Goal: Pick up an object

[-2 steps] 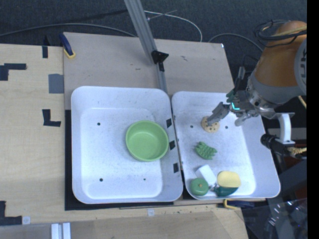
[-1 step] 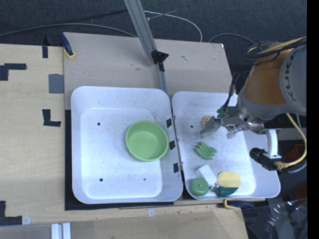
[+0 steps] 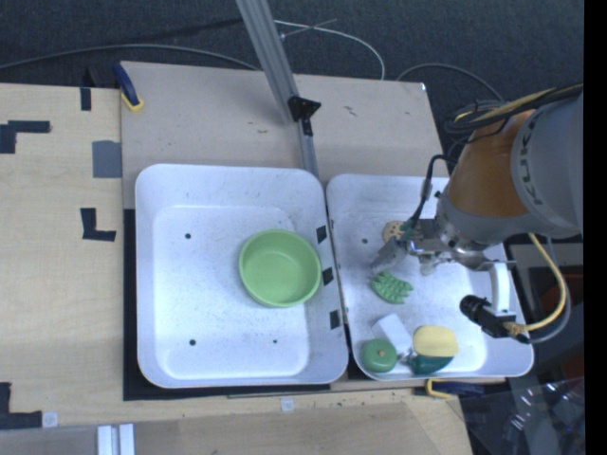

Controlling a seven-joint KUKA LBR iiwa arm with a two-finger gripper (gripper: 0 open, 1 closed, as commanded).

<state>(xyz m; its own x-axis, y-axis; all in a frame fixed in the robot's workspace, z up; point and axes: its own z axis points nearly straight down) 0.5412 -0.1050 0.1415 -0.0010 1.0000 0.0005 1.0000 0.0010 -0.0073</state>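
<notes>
Camera view, fixed above, looking down at a slant on a pale wooden bench (image 3: 57,254) bearing two shallow white bins side by side. Left white bin (image 3: 180,207): one round light-green plastic bowl (image 3: 280,267), upright, right of centre, well apart from everything else and out of the arm's present reach. Right white bin (image 3: 356,207): candidates for the pick gathered in its middle and near edge. Small ridged green plastic piece (image 3: 391,286) lying flat at mid-bin; small tan rounded object (image 3: 392,229) just above it, partly masked by the wrist. Along the near rim, clustered and seemingly touching: round green toy with a dark spot (image 3: 380,355), small white block (image 3: 392,329), yellow rounded toy on a teal base (image 3: 435,343). Grey arm with orange band (image 3: 493,178) reaching in from the right, lowered over mid-bin. Pincer (image 3: 398,249) poised between tan object and ridged green piece, likely aimed at one of the two. Nothing seen between its tips; apart or together, cannot tell. Judged: approach stage, pick not yet made.
</notes>
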